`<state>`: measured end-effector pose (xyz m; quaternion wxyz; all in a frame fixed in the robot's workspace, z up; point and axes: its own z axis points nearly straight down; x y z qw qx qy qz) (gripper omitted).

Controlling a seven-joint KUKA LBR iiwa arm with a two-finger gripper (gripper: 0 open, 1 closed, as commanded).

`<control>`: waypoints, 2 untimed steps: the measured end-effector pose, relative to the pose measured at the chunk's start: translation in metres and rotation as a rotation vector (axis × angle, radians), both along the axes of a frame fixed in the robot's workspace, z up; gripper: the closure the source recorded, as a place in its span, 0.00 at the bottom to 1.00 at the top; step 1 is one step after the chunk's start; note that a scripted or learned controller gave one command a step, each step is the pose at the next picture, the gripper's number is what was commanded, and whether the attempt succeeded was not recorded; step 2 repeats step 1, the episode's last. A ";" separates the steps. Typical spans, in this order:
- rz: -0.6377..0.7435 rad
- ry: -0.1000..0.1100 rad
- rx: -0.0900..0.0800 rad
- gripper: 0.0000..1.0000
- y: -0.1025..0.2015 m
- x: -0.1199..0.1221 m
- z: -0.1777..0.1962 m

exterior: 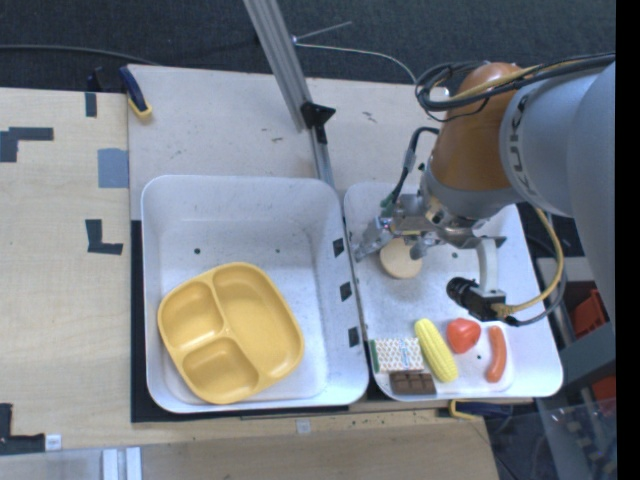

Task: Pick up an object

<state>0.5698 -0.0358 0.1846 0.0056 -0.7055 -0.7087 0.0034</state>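
My gripper [396,245] is low in the right bin [530,373], at its upper left part, and looks open. A round tan disc [402,262] lies just below it, touching or nearly touching the fingertips, and I see nothing held between the fingers. Along the bin's near edge lie a yellow corn cob [436,349], a red tomato [462,334], an orange-red sausage [495,353], a brown chocolate piece [410,381] and a pale checked wafer [397,352]. A yellow divided plate [230,330] lies in the left bin [165,203].
The grey arm with its orange band [480,138] covers the right bin's far end. A black cable plug [470,296] hangs beside the tomato. A slanted metal rail [285,58] stands behind the bins. The divider wall [350,268] runs just left of the gripper.
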 end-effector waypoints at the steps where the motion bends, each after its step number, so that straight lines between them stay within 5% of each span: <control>1: 0.004 -0.007 0.000 0.00 0.107 -0.060 0.003; 2: 0.004 -0.007 0.000 0.00 0.107 -0.060 0.003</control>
